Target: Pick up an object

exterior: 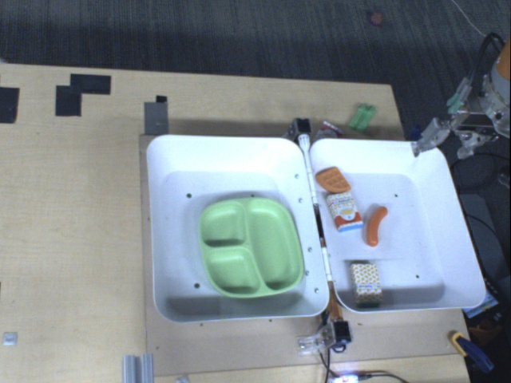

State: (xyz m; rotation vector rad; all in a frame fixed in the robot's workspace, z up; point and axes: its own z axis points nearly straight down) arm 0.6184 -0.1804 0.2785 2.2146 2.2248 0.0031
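While no object has yet been lifted, every candidate lies at rest in the bins, so the task stands at its very beginning. Reading from left to right: the left bin holds a green divided plate, lying flat at its centre with three compartments, all bare. Across the central divider, the right bin carries four small items. An orange-brown biscuit-like piece sits at about 11 o'clock in that bin, just beside the divider; touching or nearly touching it below is a small white carton with a red and blue label. A red sausage-shaped toy lies near the bin's centre, just beside the carton but apart from it. A small patterned box rests at about 7 o'clock, well apart from the other three. Beyond the bins, at 12 o'clock on the bench, lies a green object, outside either tray. At the far right, near 2 o'clock of the right bin, the gripper hovers over the bin's outer corner, clear of all items; whether it is spread wide or drawn narrow cannot be told, and nothing is seen in its grasp. Remaining, by judgement: travel to an item, descent, closure and lift, which is the whole task.
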